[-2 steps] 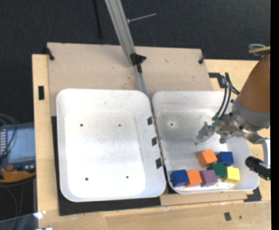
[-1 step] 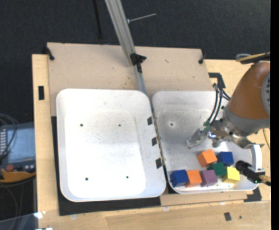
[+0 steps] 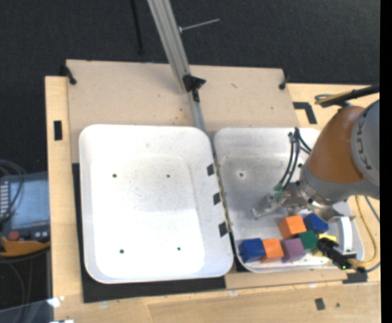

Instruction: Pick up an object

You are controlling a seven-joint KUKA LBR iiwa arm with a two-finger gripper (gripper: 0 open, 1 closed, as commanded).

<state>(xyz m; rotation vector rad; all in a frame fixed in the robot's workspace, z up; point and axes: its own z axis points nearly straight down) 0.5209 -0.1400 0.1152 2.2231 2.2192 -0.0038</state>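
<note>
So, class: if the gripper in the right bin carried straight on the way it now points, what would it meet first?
Probably the bare floor of the right bin: the gripper points left and down, away from the blocks, though depth is hard to judge.

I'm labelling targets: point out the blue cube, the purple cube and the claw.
blue cube (image 3: 251, 249), camera view, top face.
purple cube (image 3: 293, 249), camera view, top face.
claw (image 3: 266, 208), camera view, between its fingertips.

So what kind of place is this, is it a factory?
Probably a robot lab or test bench rather than a factory. A grey and orange robot arm reaches over two white bins on a wooden bench, coloured toy blocks lie in the right bin, and a handheld control screen sits beside it.
</note>
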